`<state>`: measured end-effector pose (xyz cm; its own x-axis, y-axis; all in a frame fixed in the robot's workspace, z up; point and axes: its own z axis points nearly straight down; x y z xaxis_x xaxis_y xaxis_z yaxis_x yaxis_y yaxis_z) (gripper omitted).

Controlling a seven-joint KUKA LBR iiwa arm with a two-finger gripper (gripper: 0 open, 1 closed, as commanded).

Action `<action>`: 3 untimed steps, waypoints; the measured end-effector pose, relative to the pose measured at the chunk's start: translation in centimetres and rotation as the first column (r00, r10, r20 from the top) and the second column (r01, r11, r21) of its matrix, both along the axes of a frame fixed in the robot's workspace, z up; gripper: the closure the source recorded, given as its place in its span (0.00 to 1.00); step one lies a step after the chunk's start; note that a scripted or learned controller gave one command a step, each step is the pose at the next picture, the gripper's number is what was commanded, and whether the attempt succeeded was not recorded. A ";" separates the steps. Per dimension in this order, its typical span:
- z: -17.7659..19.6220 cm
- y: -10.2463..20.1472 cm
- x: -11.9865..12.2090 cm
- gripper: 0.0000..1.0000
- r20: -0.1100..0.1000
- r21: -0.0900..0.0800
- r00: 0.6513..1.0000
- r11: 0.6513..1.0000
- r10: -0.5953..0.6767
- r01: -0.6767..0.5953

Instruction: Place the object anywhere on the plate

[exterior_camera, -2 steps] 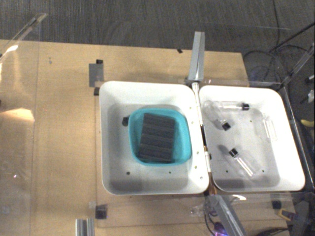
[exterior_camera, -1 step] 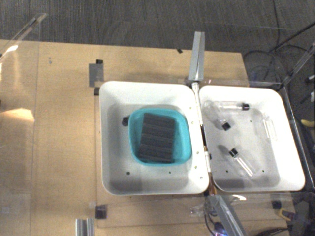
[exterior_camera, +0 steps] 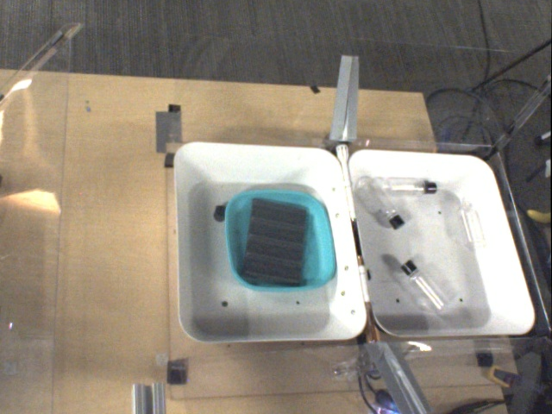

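Observation:
A square turquoise plate [exterior_camera: 320, 231] lies in the middle of the left bin [exterior_camera: 194, 231]. A dark grey ribbed block [exterior_camera: 275, 241] rests on the plate, lying lengthwise and slightly tilted, well inside the rim.
The right bin [exterior_camera: 500, 231] holds several clear plastic tubes with black caps [exterior_camera: 396, 221] [exterior_camera: 408, 267] [exterior_camera: 429, 187]. A small black piece [exterior_camera: 220, 214] sits by the plate's left edge. A metal post [exterior_camera: 345, 102] stands behind the seam between the bins. Cables lie at the far right.

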<state>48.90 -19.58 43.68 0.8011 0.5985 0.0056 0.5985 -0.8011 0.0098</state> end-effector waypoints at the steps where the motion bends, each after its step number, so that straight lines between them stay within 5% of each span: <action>1: -0.1 -0.9 0.0 0.00 -0.001 0.002 0.992 0.992 -0.126 0.126; 3: -0.1 -1.0 -0.1 0.00 0.000 0.003 0.937 0.937 -0.350 0.350</action>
